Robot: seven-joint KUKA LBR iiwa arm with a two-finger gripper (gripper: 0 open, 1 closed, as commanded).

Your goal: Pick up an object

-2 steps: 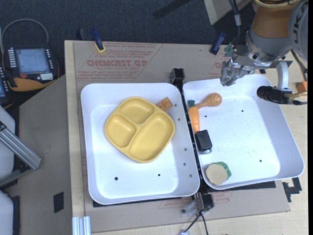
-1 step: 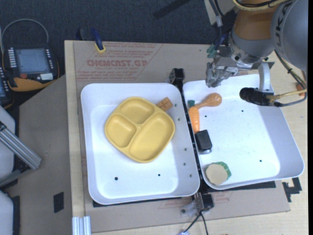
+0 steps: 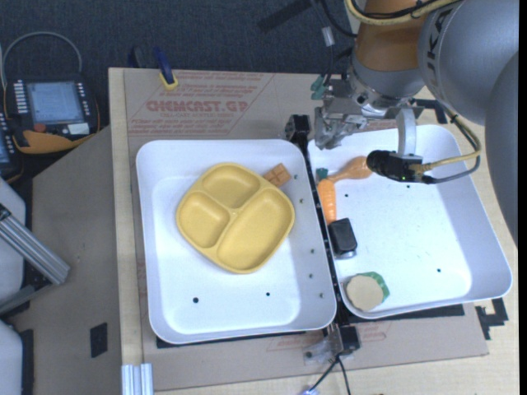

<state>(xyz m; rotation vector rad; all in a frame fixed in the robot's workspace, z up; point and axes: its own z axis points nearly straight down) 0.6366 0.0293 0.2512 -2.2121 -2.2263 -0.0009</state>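
**Gripper above the right bin's far left corner**

While the gripper (image 3: 329,134) hangs over the far left corner of the right bin (image 3: 461,245), nothing shows between its fingers, and how wide they stand I cannot tell. An orange carrot (image 3: 328,198) lies along that bin's left wall, with a tan spoon-like piece (image 3: 352,169) just beyond it, a black block (image 3: 342,237) below it, and a round tan-and-green toy (image 3: 366,291) at the near corner. On the desk (image 3: 132,220), the left bin (image 3: 165,286) holds a yellow divided plate (image 3: 236,216) with a small brown block (image 3: 277,174) touching its far edge.
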